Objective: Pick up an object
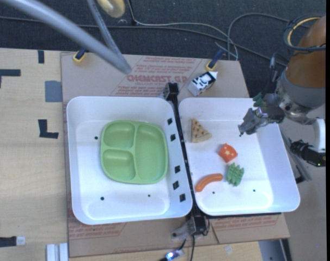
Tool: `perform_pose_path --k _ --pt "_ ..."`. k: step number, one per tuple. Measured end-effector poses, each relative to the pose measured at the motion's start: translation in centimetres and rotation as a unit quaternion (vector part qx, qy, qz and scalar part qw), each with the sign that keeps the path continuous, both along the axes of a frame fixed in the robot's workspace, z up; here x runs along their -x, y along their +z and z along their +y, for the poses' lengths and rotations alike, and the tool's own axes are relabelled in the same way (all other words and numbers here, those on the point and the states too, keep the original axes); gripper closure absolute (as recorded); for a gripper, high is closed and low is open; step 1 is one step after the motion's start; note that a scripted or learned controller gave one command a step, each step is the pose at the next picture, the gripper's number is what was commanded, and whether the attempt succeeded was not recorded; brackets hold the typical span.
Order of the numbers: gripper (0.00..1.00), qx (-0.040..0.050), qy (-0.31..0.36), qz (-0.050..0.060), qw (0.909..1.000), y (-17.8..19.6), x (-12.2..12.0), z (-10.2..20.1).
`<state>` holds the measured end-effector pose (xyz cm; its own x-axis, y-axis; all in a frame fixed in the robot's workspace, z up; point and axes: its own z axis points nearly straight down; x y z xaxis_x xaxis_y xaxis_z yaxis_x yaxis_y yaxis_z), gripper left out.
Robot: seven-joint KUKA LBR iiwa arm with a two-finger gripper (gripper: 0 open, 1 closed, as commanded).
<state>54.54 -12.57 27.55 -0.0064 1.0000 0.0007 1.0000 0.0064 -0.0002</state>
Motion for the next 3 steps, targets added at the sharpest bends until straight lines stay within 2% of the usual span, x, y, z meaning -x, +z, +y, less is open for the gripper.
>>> perform_pose_path --k 1,3 --pt "1.00 0.0001 -0.001 0.001 1.0000 -1.4 -2.3 4.1" --pt "1.00 0.0003 -0.001 0.000 1.0000 -1.5 -5.6 13.1"
